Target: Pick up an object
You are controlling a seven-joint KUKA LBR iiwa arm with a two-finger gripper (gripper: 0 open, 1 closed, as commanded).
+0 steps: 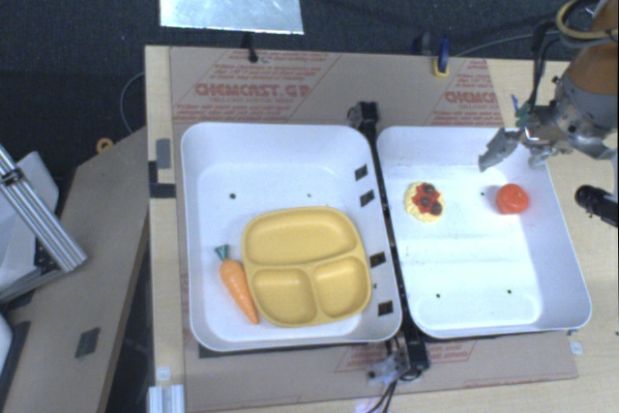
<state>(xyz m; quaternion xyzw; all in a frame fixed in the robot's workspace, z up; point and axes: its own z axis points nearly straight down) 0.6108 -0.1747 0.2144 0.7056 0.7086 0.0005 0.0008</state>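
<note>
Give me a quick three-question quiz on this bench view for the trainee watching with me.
1. True or false: the carrot lies inside a compartment of the yellow tray.
2. Multiple choice: which item lies closest to the gripper? A) the carrot B) the orange-red ball C) the yellow tray
3. Fill in: the small yellow piece with red topping lies in the ____ bin of the camera view.

Key
1. False. The carrot lies on the left bin floor, beside the tray's left edge.
2. B. The ball lies in the right bin, just below the gripper in the view.
3. Right, near the divider between the bins.
</note>
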